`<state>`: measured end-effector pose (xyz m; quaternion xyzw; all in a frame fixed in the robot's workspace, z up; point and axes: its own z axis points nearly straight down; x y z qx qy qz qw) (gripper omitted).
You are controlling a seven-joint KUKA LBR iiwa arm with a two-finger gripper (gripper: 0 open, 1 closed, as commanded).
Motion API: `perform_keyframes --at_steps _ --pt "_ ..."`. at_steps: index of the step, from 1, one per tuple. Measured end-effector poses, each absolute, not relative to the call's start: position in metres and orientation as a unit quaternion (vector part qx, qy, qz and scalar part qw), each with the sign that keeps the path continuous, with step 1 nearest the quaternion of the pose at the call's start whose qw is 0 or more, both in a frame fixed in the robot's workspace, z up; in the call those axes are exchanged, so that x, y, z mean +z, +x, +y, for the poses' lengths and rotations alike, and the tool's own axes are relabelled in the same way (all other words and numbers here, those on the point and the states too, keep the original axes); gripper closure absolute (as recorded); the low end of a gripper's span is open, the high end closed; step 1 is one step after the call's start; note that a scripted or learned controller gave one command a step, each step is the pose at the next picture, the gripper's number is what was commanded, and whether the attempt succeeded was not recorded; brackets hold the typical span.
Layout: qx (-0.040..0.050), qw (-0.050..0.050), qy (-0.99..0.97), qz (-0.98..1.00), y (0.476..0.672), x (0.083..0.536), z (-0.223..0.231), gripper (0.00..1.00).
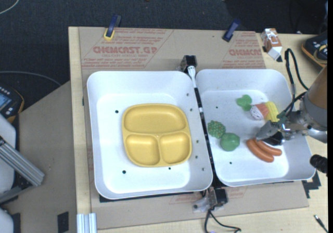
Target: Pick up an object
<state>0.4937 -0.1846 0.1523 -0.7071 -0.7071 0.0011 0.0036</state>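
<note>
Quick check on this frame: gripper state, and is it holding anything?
Gripper: low in the right bin, just above the hot dog; open or shut cannot be told, and nothing is visibly held.

Orange-red plastic hot dog (pixel 263 151) lying flat, slanted, in the right white bin (pixel 244 172), near its right wall, just right of a green round toy (pixel 229 142)
</note>
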Motion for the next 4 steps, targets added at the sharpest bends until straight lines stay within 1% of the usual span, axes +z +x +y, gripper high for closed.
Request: perform_keyframes --at_steps 1,2,3,4 --pt "0.0011 0.004 -0.707 -0.707 0.489 0.094 -0.175 0.0" --pt "0.0006 0.002 -0.707 -0.707 0.489 0.084 -0.174 0.0" --pt "-0.0001 0.001 -0.708 -0.707 0.489 0.095 -0.175 1.0" --pt "-0.0015 -0.003 -0.706 -0.708 0.492 0.155 -0.167 1.0"
